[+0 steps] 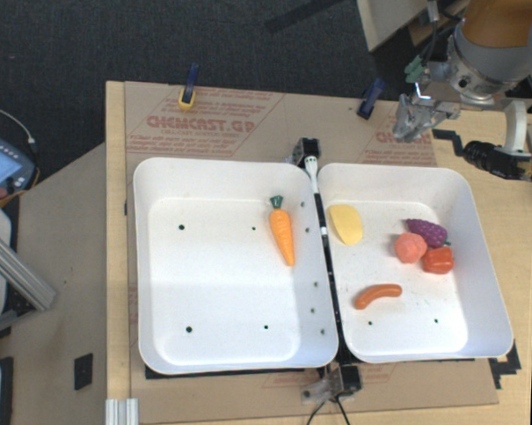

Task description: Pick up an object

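Nearest to me in the camera view, the left bin (155, 334) is bare along its front edge, and in the right bin (486, 305) the closest item is a toy sausage (378, 295), lying well clear of the others. Further back in that bin sits a tight cluster: a pink round fruit (410, 248) touching a red pepper-like piece (438, 259), with a bunch of purple grapes (426, 230) just behind them. A yellow lemon-shaped piece (346, 224) rests close to the wall between the bins, and across that wall a carrot (283, 233) lies alone in the left bin, its green top pointing away from me. Farthest off, the gripper (414, 124) hangs above the cardboard beyond the right bin's far rim, nothing between its fingers that I can make out; how far the jaws stand apart I cannot tell from this angle. I judge this to be the approach step, with no object chosen yet. My next move would be bringing the arm forward over a bin and lowering on something isolated, since the sausage or carrot gives finger room that the clustered fruit does not.
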You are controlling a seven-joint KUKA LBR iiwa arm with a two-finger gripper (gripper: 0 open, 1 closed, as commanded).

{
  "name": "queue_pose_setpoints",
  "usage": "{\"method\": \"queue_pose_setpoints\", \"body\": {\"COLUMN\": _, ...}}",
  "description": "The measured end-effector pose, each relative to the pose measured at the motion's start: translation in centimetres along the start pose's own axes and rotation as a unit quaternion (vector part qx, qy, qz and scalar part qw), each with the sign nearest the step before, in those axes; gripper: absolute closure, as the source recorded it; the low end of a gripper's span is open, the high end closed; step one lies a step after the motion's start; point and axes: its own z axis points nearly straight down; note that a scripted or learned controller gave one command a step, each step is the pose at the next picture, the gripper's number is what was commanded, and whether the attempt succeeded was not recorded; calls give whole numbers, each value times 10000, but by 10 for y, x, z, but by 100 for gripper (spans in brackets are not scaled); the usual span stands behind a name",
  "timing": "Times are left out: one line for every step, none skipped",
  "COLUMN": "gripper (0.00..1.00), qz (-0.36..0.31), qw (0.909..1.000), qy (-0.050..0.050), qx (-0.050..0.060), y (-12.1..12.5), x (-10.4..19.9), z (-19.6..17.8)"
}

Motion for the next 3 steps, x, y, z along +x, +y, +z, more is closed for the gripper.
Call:
{"method": "queue_pose_setpoints", "body": {"gripper": 100, "qz": 12, "qw": 10000, "qy": 10, "qx": 13, "y": 0, "x": 44, "z": -47}}
{"method": "queue_pose_setpoints", "body": {"gripper": 100, "qz": 4, "qw": 10000, "qy": 17, "qx": 18, "y": 0, "x": 112, "z": -84}}
{"method": "queue_pose_setpoints", "body": {"gripper": 100, "qz": -3, "qw": 10000, "qy": 27, "qx": 2, "y": 1, "x": 188, "z": -163}}
